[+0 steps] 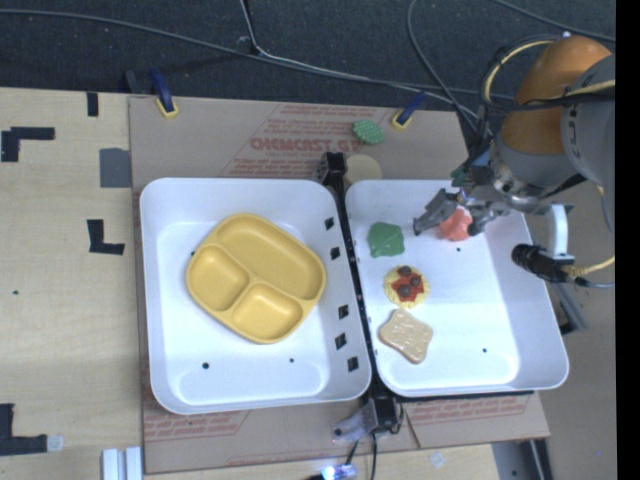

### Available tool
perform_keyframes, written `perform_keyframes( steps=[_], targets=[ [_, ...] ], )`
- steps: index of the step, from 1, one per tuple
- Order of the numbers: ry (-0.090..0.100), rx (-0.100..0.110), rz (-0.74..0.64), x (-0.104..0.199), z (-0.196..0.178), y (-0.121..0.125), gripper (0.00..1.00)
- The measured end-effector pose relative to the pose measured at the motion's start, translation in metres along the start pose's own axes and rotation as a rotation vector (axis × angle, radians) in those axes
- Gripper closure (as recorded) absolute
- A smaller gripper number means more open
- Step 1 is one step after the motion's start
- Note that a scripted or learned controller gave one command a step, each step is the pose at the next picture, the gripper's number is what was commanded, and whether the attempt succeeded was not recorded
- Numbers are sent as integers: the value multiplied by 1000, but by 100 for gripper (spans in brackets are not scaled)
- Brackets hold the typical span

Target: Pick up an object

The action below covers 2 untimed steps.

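My gripper (456,216) hangs over the far part of the right bin (520,298), its two dark fingers spread apart. A small salmon-red toy (458,227) lies on the bin floor in the gap between them, and neither finger looks pressed against it. To its left lies a green leafy piece (385,238). Nearer the camera are a round yellow pastry with red topping (406,286) and a tan slice of toast (405,336).
A yellow divided plate (256,276) lies in the left bin (170,358). The bins meet at a black-clipped divider (345,268). A green dotted piece (368,131) rests on the cardboard behind the bins. Cables hang over the back of the bench.
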State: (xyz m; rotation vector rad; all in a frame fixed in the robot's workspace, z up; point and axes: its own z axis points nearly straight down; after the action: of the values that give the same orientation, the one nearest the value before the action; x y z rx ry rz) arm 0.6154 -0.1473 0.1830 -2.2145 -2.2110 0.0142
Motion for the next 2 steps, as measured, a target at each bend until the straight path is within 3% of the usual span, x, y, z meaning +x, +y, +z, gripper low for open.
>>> perform_keyframes(
  steps=[1,2],
  targets=[
    [-2,-14,-3,0,-8,3,0],
    [-3,-10,-3,1,35,3,0]
  ],
)
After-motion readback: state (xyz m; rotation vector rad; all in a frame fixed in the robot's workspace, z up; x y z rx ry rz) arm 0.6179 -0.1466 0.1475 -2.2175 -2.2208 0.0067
